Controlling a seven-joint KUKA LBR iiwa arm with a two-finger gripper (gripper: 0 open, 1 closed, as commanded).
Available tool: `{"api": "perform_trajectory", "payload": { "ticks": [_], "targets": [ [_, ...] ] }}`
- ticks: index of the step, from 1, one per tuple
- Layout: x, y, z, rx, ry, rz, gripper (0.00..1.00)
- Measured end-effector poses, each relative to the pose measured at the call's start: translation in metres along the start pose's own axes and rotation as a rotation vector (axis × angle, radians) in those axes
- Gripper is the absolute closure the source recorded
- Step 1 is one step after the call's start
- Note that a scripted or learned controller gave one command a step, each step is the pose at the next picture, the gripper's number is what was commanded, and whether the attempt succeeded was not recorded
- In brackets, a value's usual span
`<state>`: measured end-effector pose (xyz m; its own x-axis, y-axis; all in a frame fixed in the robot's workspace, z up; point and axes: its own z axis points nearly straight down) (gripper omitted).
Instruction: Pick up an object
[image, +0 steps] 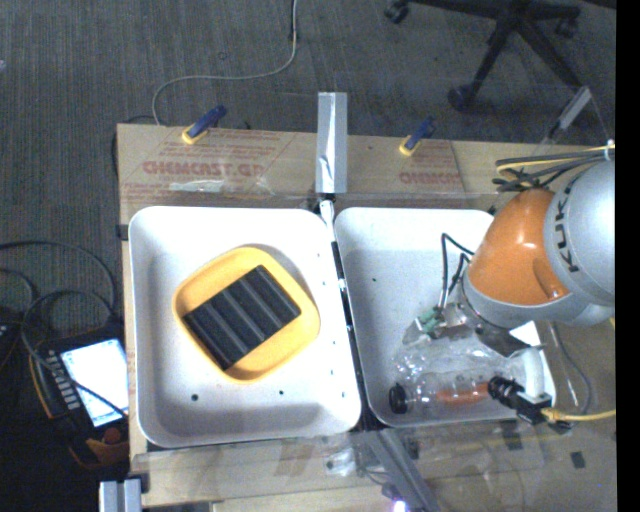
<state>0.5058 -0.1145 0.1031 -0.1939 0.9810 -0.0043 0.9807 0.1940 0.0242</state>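
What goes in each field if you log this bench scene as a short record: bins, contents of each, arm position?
bins: two white bins, left bin and right bin, side by side
left bin contents: yellow tray with a black ribbed insert
right bin contents: clear plastic bottle lying on its side
arm: orange-banded arm over the right bin, above the bottle

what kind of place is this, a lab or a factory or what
Probably a robotics lab: a grey-and-orange arm reaches over two white bins on a cardboard-topped bench, with an office chair base on the carpet.
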Motion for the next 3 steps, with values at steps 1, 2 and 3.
{"api": "perform_trajectory", "payload": {
  "ticks": [1,2,3],
  "targets": [
    [-0.06,-0.019,-0.037,0.022,0.004,-0.051,1.0],
    [-0.021,0.034,-0.111,0.022,0.005,-0.117,1.0],
    [-0.02,0.034,-0.111,0.022,0.006,-0.117,0.0]
  ]
}}
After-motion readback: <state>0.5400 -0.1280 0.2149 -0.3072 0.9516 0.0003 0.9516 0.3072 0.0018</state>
